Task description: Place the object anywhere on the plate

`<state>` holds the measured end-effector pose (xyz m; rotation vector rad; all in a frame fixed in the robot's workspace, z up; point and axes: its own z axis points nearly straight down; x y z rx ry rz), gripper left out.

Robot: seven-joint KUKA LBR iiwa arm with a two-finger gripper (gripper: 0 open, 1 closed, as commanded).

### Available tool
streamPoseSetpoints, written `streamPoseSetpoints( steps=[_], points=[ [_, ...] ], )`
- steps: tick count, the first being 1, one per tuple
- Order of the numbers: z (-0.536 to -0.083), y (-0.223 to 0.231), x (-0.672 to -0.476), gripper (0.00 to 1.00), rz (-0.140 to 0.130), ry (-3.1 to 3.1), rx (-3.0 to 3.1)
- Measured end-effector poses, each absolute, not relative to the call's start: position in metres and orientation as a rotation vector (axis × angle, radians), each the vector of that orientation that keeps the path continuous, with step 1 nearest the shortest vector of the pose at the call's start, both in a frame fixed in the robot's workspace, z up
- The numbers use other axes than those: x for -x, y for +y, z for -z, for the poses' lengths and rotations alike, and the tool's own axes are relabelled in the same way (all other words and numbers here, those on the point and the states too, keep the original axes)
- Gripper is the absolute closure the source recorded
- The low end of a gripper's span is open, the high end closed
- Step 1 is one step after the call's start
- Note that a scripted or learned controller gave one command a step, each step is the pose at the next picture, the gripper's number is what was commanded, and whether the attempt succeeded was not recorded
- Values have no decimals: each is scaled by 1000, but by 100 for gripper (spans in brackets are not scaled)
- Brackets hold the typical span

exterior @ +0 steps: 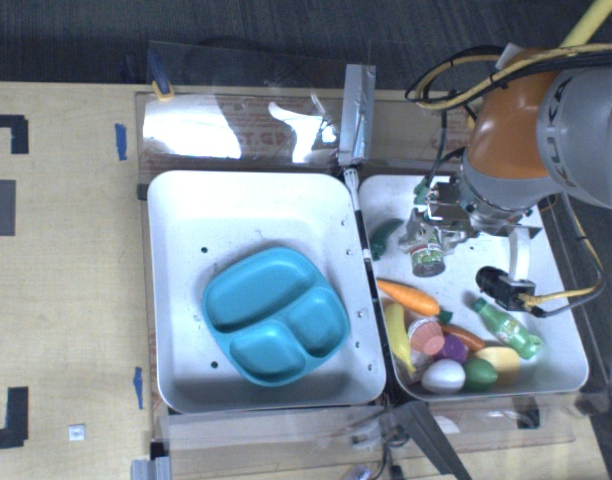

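Orange-banded arm [546, 118] fills the upper right of the frame, nearest the lens, and reaches down over the right bin [571, 363]. Gripper [427, 246] hangs at the upper middle of that bin, above its white floor. A small round greyish thing sits right at its tip, but whether that is a held object or part of the tool I cannot tell. Whether the gripper is spread or pressed together I cannot tell either from this slanted view.

Left bin [176, 218], centre of the frame: blue plate [275, 313] with three compartments lies on the floor, slightly toward the lower right of the bin. All three compartments are bare.

Right bin, lower half, holds the toy food in a loose heap:
- carrot [411, 297], lying slantwise, just below the gripper
- banana [397, 335], along the left wall, touching the carrot's lower side
- egg [445, 375], at the lower edge of the heap
- green bottle [508, 327], tilted, to the right of the heap
- pink, purple, red, green and yellow pieces packed between egg and bottle

A dark green item [383, 236] rests near the bin's left wall, left of the gripper. Black fitting with a yellow cable [506, 286] sits just above the bottle.
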<state>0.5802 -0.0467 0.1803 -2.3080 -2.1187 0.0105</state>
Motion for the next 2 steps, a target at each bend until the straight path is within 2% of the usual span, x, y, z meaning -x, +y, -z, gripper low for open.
streamPoseSetpoints(
  steps=[1,2],
  points=[
    [-182,42,-540,100,-8,-2335,2090],
    [-182,40,-540,0,-9,-2334,2093]
  ],
)
